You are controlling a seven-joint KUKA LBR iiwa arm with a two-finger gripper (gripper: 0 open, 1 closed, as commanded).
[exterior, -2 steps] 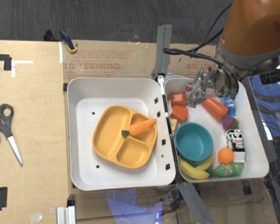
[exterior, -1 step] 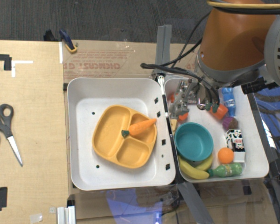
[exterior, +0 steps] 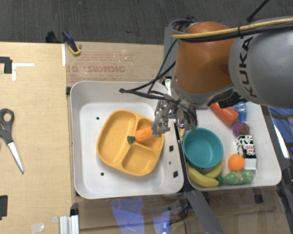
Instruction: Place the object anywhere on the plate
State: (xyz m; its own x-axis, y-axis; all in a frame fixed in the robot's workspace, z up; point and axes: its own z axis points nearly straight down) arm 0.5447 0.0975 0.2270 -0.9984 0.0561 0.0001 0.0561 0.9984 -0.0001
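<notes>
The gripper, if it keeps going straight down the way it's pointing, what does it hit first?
Most likely the carrot: the gripper points down at its orange end, above the plate. Depth is hard to judge from this slanted view, so it may already be touching.

Pale wood bench (exterior: pixel 29 169), two white bins (exterior: pixel 83 145) under the fingers, scissors (exterior: pixel 7 135) far left of them, cardboard sheet (exterior: pixel 112 65) beyond

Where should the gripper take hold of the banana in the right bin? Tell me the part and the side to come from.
Likely the banana at its exposed left half, from straight above, fingers across its narrow width. It lies flat along the right bin's front wall, the teal bowl resting over its back edge, so a sideways approach looks blocked.
</notes>
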